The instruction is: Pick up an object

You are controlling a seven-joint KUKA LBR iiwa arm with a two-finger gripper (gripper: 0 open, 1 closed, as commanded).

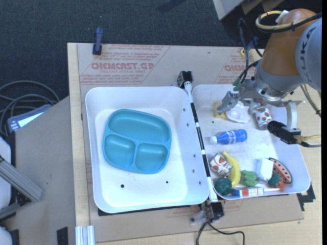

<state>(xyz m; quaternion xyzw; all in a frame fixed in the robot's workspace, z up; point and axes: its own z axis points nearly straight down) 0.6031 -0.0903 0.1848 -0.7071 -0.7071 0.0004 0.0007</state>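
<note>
My gripper [241, 108] hangs low over the back of the right bin [301, 175], its fingers spread open. A flat white object [237, 116] with a yellow edge lies just under and between them; nothing is lifted. A red-and-white patterned cup [263, 117] sits beside the right finger. Nearer the front lie a blue-and-white bottle [230, 136], a second red-and-white piece [219, 163], a yellow banana [234, 170], a green broccoli [249, 177], a teal ball [223, 187], a white block [265, 167] and a watermelon slice [281, 171].
The left bin [97, 106] holds a blue divided plate [137, 141]. A black-studded ridge [196, 131] separates the two bins. The grey and orange arm [286, 45] comes in from the upper right, with a black cable [286, 131] trailing over the right bin's rim.
</note>
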